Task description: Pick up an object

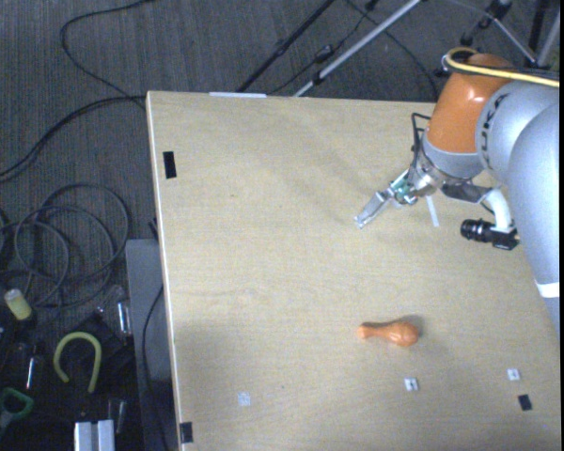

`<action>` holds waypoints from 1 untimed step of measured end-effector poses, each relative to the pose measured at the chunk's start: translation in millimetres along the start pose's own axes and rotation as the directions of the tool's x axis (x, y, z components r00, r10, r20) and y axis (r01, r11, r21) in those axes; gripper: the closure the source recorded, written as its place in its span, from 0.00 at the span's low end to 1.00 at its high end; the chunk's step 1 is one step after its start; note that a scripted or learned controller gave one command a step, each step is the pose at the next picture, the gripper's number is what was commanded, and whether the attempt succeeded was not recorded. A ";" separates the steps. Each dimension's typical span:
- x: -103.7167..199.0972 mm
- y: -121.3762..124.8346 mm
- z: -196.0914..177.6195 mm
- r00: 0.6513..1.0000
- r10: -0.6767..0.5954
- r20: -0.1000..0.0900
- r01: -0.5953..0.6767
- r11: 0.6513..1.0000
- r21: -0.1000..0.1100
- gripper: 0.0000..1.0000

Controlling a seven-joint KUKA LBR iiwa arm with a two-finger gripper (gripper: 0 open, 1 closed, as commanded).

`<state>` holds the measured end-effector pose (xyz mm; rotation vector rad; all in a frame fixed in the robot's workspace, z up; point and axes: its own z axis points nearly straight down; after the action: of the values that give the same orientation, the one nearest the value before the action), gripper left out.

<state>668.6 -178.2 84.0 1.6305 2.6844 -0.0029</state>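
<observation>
A small orange pear-shaped object (391,332) lies on its side on the tan wooden bench top (263,252), toward the front right. My gripper (396,219) hangs above the bench's right middle, well behind the orange object and apart from it. Its two thin fingers are spread: one finger (368,214) points left and down, the other (433,214) sits to the right. The gripper is open with nothing between its fingers. The orange band and grey arm (508,130) reach in from the right.
A black fitting (489,232) sticks out beside the wrist. Small markers (411,383) dot the bench's front right, and a black tag (169,164) sits near its left edge. Cables and tools (66,346) lie on the floor to the left.
</observation>
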 end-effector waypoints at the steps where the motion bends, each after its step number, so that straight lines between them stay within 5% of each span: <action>1: 0.0 0.0 -0.1 1.000 0.000 0.000 0.000 1.000 0.000 0.00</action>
<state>668.6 -178.2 84.1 1.6305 2.6842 -0.0028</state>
